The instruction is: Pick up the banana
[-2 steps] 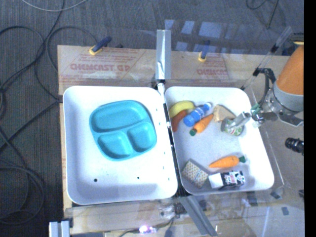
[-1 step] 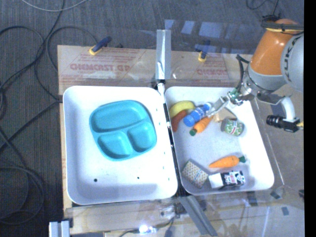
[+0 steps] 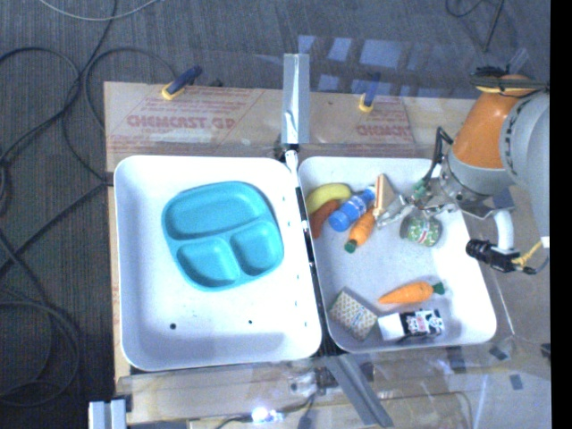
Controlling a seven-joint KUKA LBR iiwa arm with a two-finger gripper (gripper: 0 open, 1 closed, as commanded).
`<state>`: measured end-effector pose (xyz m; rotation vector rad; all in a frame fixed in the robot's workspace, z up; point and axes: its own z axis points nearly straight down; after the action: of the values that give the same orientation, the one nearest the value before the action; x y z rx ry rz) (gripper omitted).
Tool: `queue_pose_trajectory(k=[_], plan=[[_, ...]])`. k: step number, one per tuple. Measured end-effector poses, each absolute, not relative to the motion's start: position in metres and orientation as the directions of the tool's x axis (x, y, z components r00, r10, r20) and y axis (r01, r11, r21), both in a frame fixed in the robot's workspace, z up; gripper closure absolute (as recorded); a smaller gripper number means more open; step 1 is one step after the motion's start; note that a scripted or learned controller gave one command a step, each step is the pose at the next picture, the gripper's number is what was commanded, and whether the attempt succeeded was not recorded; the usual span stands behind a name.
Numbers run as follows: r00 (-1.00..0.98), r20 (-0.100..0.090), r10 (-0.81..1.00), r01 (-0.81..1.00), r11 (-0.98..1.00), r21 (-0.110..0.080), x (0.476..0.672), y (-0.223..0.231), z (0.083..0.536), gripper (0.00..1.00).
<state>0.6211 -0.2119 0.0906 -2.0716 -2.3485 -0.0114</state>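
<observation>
Left of centre, one blue three-compartment tray [image 3: 225, 232] sits in the left bin [image 3: 134, 329], while the right bin [image 3: 478, 324] holds one banana [image 3: 327, 193] at its upper-left corner, one blue bottle [image 3: 350, 212], two carrots [image 3: 411, 292] and the gripper [image 3: 399, 206], fingers apart, clamping nothing.

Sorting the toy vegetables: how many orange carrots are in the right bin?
2: one orange carrot lies near the front, another orange carrot leans beside the blue bottle. Clutter could hide more.

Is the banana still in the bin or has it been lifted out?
Still in. The banana lies on the floor of the right bin, at its upper left corner beside a blue bottle, apart from the gripper.
</observation>
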Motion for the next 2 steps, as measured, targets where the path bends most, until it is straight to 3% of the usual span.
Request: queue_pose_trajectory(k=[1,2], plan=[[-0.336,-0.004,0.942,0.942,0.336,-0.001,0.669,-0.183,0.128,0.00],[-0.730,-0.002,0.683,0.683,0.730,0.001,0.669,-0.120,0.143,0.00]])
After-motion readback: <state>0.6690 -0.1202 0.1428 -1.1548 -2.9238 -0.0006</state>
